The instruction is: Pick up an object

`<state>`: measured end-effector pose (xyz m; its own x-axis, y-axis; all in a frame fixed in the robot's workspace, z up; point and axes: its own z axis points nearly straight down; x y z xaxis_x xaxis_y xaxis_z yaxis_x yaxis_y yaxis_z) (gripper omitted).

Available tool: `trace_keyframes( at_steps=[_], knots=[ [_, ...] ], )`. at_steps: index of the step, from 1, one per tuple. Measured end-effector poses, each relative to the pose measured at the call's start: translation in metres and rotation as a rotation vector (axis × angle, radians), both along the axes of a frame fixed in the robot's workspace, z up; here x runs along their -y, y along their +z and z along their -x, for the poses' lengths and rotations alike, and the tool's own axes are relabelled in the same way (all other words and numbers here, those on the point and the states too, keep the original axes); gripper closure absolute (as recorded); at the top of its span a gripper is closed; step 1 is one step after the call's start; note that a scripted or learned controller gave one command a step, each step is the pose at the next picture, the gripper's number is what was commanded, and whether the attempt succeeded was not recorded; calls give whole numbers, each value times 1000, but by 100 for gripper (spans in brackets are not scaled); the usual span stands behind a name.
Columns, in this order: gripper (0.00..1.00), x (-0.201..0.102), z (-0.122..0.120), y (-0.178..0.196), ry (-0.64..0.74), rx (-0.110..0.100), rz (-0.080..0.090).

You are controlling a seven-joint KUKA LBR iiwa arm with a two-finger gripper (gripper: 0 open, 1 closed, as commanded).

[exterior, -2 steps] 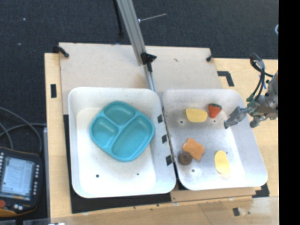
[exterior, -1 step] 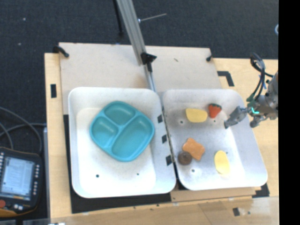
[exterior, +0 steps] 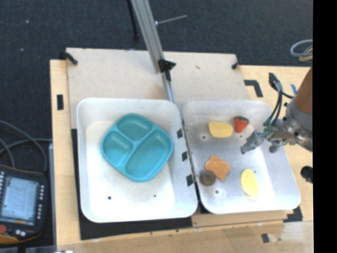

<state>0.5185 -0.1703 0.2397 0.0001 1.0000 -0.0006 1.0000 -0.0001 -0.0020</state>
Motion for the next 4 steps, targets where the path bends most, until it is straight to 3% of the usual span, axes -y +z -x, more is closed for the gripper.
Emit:
trace_keyframes(
  at_steps=[2,3,4],
  knots=[
    [0,2,2,-126,0,-3,-1],
    [100,3,-1,-111,-5,7,1],
    [100,-3,-10,-58,4,10,2]
  ],
)
